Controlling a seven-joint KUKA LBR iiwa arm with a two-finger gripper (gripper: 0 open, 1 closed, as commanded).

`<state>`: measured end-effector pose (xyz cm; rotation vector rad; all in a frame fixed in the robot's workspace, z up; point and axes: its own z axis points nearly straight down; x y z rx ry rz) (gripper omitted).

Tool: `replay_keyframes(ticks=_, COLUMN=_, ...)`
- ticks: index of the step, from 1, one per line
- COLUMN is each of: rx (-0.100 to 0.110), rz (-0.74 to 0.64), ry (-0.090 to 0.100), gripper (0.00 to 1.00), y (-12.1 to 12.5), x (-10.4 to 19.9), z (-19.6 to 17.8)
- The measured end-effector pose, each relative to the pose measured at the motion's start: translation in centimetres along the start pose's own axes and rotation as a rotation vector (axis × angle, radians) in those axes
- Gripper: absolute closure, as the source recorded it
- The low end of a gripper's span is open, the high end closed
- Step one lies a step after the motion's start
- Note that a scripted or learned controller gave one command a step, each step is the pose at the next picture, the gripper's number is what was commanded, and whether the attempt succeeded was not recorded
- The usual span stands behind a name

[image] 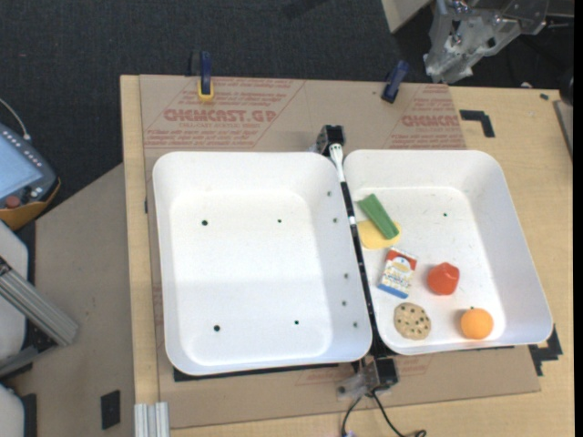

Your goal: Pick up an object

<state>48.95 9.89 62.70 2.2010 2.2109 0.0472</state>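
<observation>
The right bin [510, 217] holds several small items: a green block [378, 217] lying over a yellow piece [373, 236], a small carton [397, 273] with red and blue print, a red pepper-like object [444, 279], a cookie [412, 320] and an orange [476, 323]. My gripper [446, 57] hangs high at the top right, above the cardboard behind the right bin and well away from every item. Nothing is between its fingers.
The left bin [182, 198] sits beside the right one on a cardboard sheet [273, 107]. Blue clamps [205, 73] [395, 80] hold the cardboard's far edge. A black clip [330, 138] joins the bins at the back.
</observation>
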Motion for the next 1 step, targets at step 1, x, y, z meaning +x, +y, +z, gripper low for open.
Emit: replay_keyframes(ticks=1, rx=-0.004, rz=0.0, ry=0.001, gripper=1.0, y=0.09, x=0.03, z=-1.06)
